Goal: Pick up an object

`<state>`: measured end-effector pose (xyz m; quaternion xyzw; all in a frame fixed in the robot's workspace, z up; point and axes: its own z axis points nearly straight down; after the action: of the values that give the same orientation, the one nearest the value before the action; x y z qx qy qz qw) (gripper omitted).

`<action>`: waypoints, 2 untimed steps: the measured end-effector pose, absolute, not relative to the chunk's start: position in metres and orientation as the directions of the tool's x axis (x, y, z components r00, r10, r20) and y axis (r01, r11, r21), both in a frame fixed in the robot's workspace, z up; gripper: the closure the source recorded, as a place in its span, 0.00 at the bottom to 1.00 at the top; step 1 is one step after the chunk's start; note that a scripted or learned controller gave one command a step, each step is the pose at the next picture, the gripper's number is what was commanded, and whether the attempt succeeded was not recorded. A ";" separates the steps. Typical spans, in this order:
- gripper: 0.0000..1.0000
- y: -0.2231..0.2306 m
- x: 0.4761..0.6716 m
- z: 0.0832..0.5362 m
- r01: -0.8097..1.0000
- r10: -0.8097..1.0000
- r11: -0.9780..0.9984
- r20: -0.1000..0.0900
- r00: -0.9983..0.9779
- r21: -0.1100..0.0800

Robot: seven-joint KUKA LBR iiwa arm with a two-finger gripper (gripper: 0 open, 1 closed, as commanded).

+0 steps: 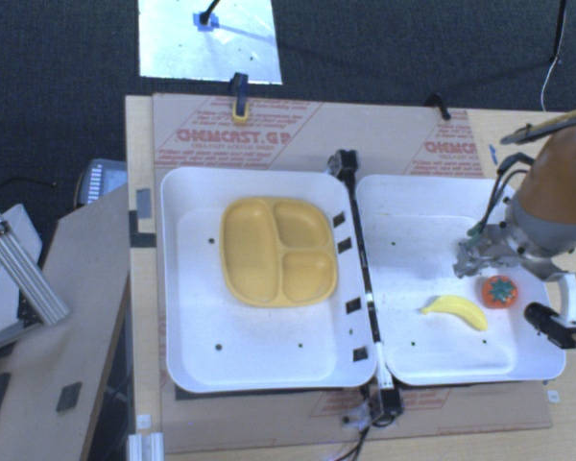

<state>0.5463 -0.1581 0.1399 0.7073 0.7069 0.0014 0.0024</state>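
Right, two white bins side by side on the bench, and the arm (557, 185) is in from the right, grey body with that orange band, leaning over the right bin (413, 219). The gripper (475, 255) sits low over the bin's right half, a tangle of grey metal, and from here I honestly cannot tell how it is set, it's too small and cluttered to read. Nothing visibly caught in it.

Just below and to the right of the gripper lies a small round orange-red object with a green spot on top (499, 291), resting on the bin floor, very near the gripper tip but whether they touch I can't say. Beside that, towards the middle of the bin, there's a yellow banana (456, 310) lying flat, curved, one end pointing at the round object, the two close together but apart.

Over in the left bin (187, 353) there's a yellow divided tray (276, 251), three compartments, sitting roughly in the middle, slightly turned. Between the bins runs a dark strip with clips (357, 257). Under everything, a brown cardboard sheet with red lettering (235, 134)
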 end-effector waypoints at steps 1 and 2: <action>1.00 -0.159 0.544 0.184 1.000 1.000 0.003 -0.002 -0.003 0.006; 1.00 -0.164 0.543 0.248 1.000 1.000 0.004 -0.003 -0.004 0.009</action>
<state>0.5433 -0.1644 0.2476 0.7056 0.7085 0.0021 0.0042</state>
